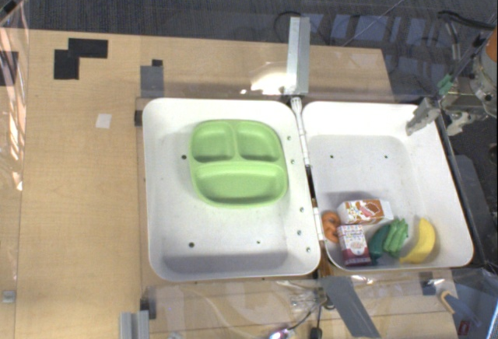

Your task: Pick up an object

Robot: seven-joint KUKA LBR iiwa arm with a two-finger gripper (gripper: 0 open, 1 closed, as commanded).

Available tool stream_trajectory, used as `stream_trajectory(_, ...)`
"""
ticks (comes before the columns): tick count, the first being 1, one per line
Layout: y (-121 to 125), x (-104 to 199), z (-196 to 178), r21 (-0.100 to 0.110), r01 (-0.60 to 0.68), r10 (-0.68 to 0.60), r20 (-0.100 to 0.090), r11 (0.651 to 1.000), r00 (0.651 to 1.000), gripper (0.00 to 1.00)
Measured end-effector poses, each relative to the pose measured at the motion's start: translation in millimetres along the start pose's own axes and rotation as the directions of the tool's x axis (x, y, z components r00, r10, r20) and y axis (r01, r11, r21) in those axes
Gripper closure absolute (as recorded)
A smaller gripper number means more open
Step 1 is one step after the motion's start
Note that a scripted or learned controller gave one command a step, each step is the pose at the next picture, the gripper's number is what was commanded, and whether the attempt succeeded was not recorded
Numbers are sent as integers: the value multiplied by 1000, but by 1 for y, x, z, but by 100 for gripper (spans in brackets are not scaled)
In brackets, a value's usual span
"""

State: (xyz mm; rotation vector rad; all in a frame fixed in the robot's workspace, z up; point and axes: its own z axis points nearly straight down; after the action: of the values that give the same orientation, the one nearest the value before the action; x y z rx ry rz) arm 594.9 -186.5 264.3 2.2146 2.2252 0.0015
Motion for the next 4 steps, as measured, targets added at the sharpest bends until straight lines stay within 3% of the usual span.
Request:
stream_trajectory(1, -43, 11, 124, 1, 179, -179, -2, 984, 984, 0)
stream_trajectory(2, 6, 44, 174, -11, 156, -156, 3, 988, 988, 0)
stream_trajectory(3, 55, -18, 177, -7, -67, 67, -1, 998, 998, 0)
stream_trajectory(4, -103, 50, 173, -13, -339, 339, -5, 941, 941, 0)
